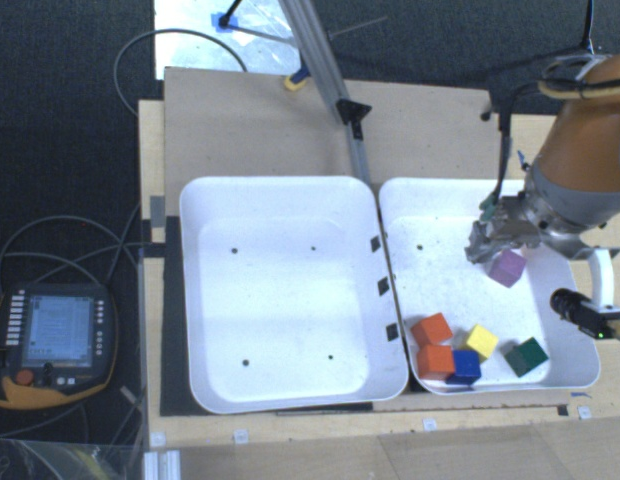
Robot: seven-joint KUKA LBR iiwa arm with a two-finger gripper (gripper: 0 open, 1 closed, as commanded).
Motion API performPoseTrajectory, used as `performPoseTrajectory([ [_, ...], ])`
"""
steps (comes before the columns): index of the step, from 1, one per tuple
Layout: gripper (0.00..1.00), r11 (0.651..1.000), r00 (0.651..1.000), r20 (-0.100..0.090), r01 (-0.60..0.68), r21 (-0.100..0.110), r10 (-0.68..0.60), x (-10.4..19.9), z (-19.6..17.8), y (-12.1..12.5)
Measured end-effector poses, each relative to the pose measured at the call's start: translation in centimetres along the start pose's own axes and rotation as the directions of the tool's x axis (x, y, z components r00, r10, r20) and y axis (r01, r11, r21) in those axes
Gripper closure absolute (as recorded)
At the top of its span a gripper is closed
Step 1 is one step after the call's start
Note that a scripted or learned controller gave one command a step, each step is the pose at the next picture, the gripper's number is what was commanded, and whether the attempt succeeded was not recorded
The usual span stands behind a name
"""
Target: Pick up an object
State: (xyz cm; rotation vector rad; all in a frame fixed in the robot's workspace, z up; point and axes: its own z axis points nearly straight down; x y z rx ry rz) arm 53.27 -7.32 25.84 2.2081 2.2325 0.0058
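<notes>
My gripper (493,240) hangs over the right bin (430,208), in its right half, on the grey arm with the orange band. A purple block (507,267) sits right at the gripper's lower edge, partly covered by it; I cannot see whether it is gripped or resting on the bin floor. Near the bin's front wall lie two orange blocks (433,343), a yellow block (481,341), a blue block (467,365) and a green block (527,356).
The left bin (280,208) stands beside the right one, with a divider ridge between them. A grey pole (325,63) slants in from the top. A teach pendant (52,343) lies left of the bench.
</notes>
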Motion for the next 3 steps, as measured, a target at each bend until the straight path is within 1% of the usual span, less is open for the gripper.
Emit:
performPoseTrajectory([
  [2,1.0,1.0,1.0,0.0,0.0,0.002,0.0,10.3,3.1,3.3],
  [3,1.0,1.0,1.0,0.001,-0.001,-0.002,0.001,14.6,2.1,5.5],
])
